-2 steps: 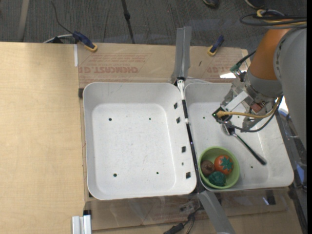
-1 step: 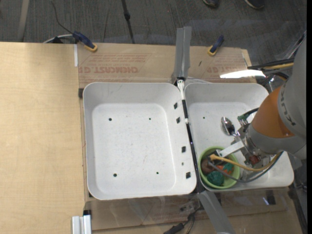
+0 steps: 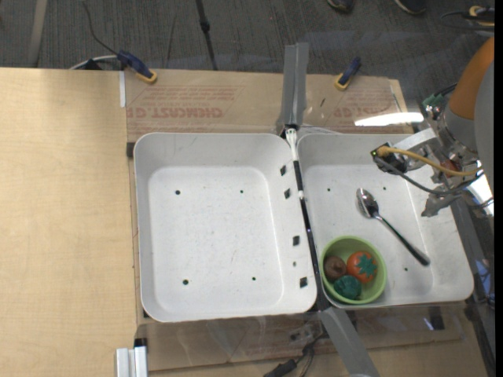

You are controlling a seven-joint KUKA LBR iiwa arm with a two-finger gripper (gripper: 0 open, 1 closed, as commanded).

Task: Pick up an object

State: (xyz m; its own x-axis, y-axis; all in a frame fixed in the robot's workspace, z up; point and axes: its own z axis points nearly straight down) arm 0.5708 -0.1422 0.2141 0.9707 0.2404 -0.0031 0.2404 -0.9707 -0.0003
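Note:
A metal spoon (image 3: 391, 228) lies at a slant on the floor of the right bin (image 3: 338, 175), its bowl end toward the back. In that bin's front left corner stands a green bowl (image 3: 383, 283). It holds an orange tomato-like toy (image 3: 362, 266), a brown ball (image 3: 335, 267) and a teal piece (image 3: 346, 287). My gripper (image 3: 449, 188) hangs over the right bin's right side, above and to the right of the spoon, with yellow cables trailing off it to the left. It touches none of the objects.
The left bin (image 3: 212, 226) sits beside the right one, joined along a black-clipped divider (image 3: 299, 203). Cardboard (image 3: 204, 104) lies behind both bins. A wooden tabletop (image 3: 63, 210) spreads to the left. The grey arm with its orange band (image 3: 479, 81) enters at the right edge.

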